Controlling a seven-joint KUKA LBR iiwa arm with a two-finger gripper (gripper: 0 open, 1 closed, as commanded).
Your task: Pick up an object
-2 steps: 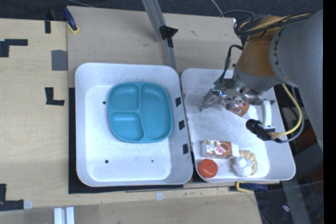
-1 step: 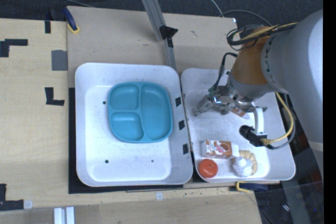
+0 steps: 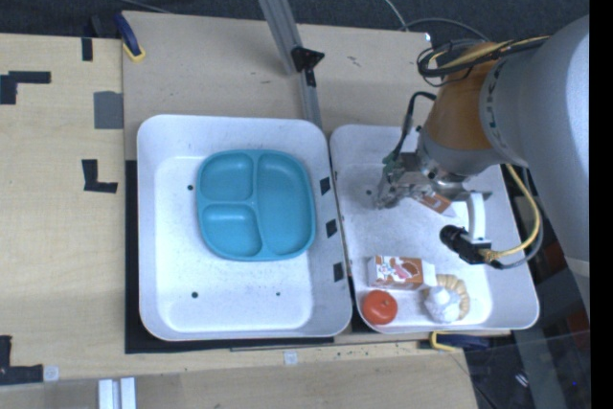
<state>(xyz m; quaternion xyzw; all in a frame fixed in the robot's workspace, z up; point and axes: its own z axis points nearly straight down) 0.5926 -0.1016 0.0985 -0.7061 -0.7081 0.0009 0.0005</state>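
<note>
Pincer (image 3: 386,192) sits low in the right bin (image 3: 508,306); finger state cannot be determined. Small carton (image 3: 397,272) probably light, rigid: grasp across flat sides.

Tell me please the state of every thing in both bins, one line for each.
Blue divided plate: flat in the left bin, nothing on it.
Small carton: lying flat, right bin.
Red tomato: resting at the near wall.
Croissant: lying beside the carton.
Gripper: low over the right bin floor.
</note>
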